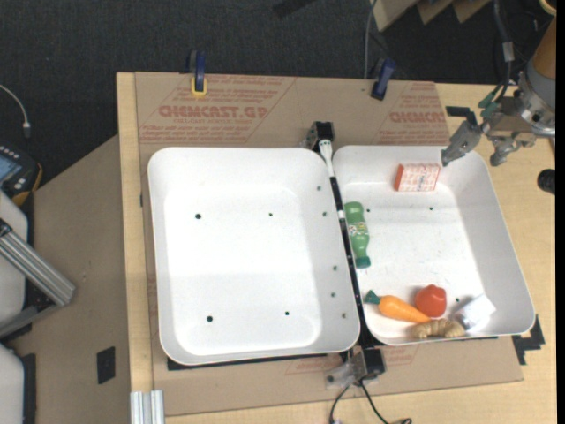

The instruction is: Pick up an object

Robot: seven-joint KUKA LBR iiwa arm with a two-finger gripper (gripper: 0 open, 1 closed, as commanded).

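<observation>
Overhead, a gripper is held above a bin of small objects

Two shallow white bins are seen side by side on a brown cardboard sheet [265, 104] that is laid over a pale wooden bench [115, 263]. The cardboard is fixed at its upper edge by two clamps, one [198, 73] toward the upper left and one [382, 78] nearer the upper middle. The left bin [168, 237] fills the centre of the frame, and only small dark dots are seen on its floor.

The right bin [503, 237] holds all the loose objects. A small pink and white box [417, 177] is placed near the bin's upper edge. A green bottle [357, 232] is laid lengthwise along the bin's left wall. In the lower part of the bin, an orange carrot [399, 307] is set just left of a red tomato-like piece [431, 300], with a tan ginger-like root [439, 329] below them and a small white item [477, 310] at the lower right.

The gripper [481, 144] is seen at the upper right of the frame, over the bin's top right corner. Its two fingers [458, 142] are spread wide, and nothing is held between them. The pink and white box is near it, to its lower left, but apart from it.
</observation>
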